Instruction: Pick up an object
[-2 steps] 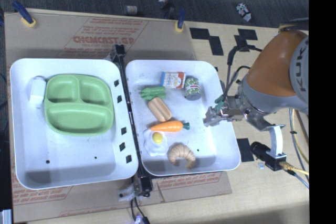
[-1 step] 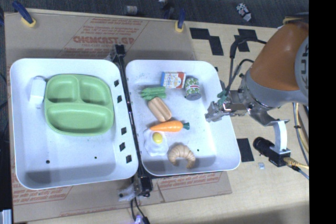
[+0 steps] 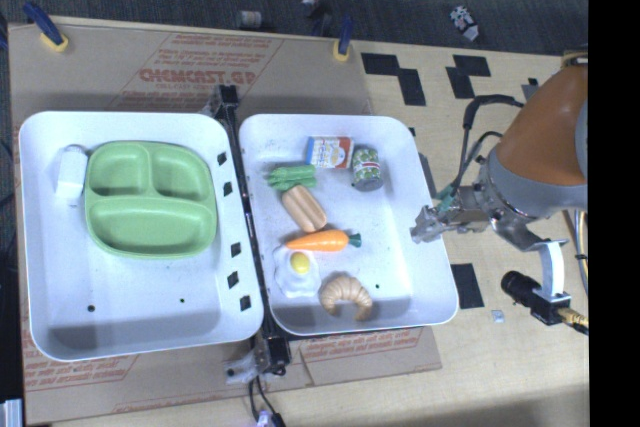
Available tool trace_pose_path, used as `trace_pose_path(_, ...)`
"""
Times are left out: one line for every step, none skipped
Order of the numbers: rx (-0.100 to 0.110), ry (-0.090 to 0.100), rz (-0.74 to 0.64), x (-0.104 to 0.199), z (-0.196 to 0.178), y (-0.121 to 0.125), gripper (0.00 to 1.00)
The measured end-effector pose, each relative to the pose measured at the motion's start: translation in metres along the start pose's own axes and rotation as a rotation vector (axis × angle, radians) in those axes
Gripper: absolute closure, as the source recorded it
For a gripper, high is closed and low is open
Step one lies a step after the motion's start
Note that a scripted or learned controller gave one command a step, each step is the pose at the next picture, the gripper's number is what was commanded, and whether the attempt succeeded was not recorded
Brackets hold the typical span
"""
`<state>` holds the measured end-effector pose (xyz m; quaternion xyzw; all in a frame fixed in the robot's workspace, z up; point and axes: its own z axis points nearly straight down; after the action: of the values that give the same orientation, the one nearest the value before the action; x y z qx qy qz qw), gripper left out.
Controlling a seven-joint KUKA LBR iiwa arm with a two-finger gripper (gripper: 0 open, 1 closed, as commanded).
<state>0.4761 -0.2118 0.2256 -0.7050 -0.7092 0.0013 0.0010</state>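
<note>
Croissant [image 3: 346, 295], egg [image 3: 297, 267] and carrot [image 3: 320, 240] wait in the right bin [image 3: 428, 300], lower centre. Poised over its right rim, my jaws [image 3: 428, 223] carry nothing; their spread is unclear. Picking has yet to begin.

On my feed the arm [image 3: 545, 140] is a bulky rounded orange segment above a grey wrist, with thin black cables looping along its side; the gripper [image 3: 425, 223] is a small grey metal assembly of mixed parts
</note>
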Motion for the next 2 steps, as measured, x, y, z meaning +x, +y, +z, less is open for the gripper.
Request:
trace_pose_path(0.001,0.002,0.000,0.0012,0.0089,0.0001,1.00)
trace_pose_path(-0.002,0.000,0.000,0.0005,0.0045,0.0005,1.00)
